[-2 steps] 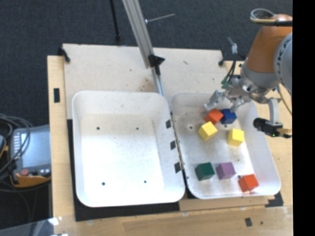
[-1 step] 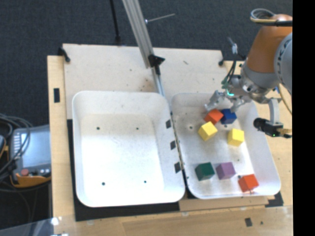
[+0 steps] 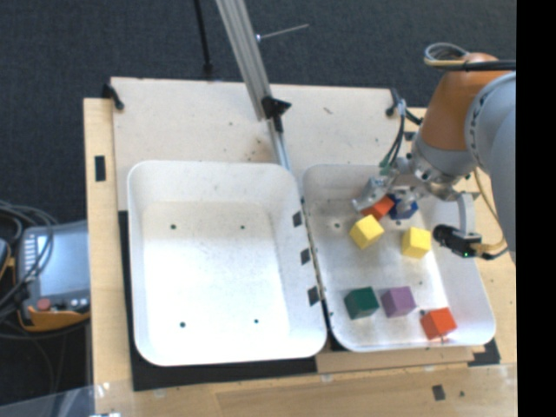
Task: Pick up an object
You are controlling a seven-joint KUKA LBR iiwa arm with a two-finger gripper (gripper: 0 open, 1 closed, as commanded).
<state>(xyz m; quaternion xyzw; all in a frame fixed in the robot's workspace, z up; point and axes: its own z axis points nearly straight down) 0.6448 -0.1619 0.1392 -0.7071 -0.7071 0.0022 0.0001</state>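
A: Where the arm (image 3: 465, 115) reaches in, what's at the gripper (image 3: 388, 200)?
B: It's low in the right bin (image 3: 334, 185), far end. An orange block (image 3: 380, 207) sits right at its tip. Can't tell if the fingers are open or closed on it.
A: Other blocks, relative to that orange one?
B: Yellow block (image 3: 367, 231) just beside, nearer the camera. Second yellow (image 3: 416, 242) to the right. Green (image 3: 361, 302), purple (image 3: 399, 301), and another orange (image 3: 439, 322) well apart, along the near edge.
A: Left bin (image 3: 217, 176)?
B: Beside the right one, touching.
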